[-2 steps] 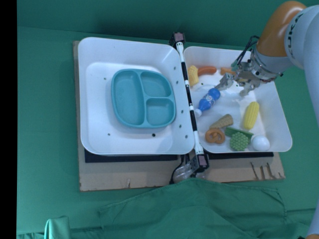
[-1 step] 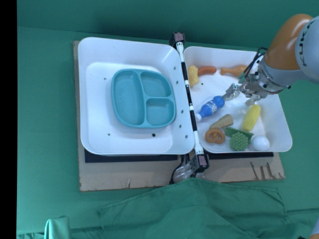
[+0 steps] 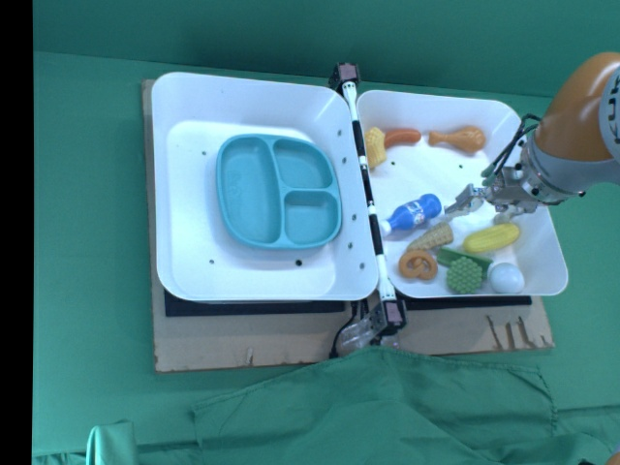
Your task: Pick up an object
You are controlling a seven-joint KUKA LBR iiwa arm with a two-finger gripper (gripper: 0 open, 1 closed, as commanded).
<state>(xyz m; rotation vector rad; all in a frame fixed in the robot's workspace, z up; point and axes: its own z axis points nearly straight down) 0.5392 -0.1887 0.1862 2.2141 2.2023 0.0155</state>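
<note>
The right bin (image 3: 539,260) holds several toy foods. A blue bottle (image 3: 412,212) lies near its middle, with a corn cob (image 3: 431,236) and a pretzel (image 3: 418,265) just in front of it. A yellow piece (image 3: 491,237), a green broccoli (image 3: 465,275) and a white egg (image 3: 506,277) sit at the front right. A drumstick (image 3: 457,139), an orange sausage (image 3: 402,137) and a corn chunk (image 3: 375,146) lie at the back. My gripper (image 3: 487,206) hangs over the right side of this bin, right of the bottle and above the yellow piece. It is open and holds nothing.
The left bin (image 3: 194,105) holds a teal divided plate (image 3: 279,190). A black and white divider (image 3: 368,201) runs between the bins. Green cloth (image 3: 387,405) lies bunched in front of the bench.
</note>
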